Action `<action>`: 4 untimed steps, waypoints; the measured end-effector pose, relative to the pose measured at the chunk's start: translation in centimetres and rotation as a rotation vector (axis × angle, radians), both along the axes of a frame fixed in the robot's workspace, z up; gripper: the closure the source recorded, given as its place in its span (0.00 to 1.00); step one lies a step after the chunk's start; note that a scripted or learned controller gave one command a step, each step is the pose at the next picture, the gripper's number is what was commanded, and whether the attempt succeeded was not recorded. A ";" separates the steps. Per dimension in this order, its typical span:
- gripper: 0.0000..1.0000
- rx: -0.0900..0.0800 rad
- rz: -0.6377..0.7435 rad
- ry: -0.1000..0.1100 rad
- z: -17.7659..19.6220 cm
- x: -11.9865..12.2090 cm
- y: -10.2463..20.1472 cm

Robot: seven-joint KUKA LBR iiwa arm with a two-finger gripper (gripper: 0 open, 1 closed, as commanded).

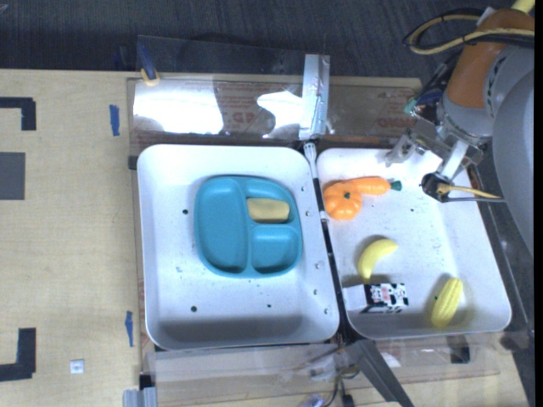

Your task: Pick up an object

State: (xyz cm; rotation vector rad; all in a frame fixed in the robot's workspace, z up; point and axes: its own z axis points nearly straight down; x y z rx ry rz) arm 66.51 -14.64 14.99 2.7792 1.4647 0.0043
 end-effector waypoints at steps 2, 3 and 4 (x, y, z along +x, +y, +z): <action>0.00 -0.002 -0.252 0.004 -1.3 -1.4 -5.0; 0.00 0.013 -0.423 0.010 -5.4 -0.4 -5.7; 0.00 0.019 -0.603 -0.012 -5.6 -1.4 -6.1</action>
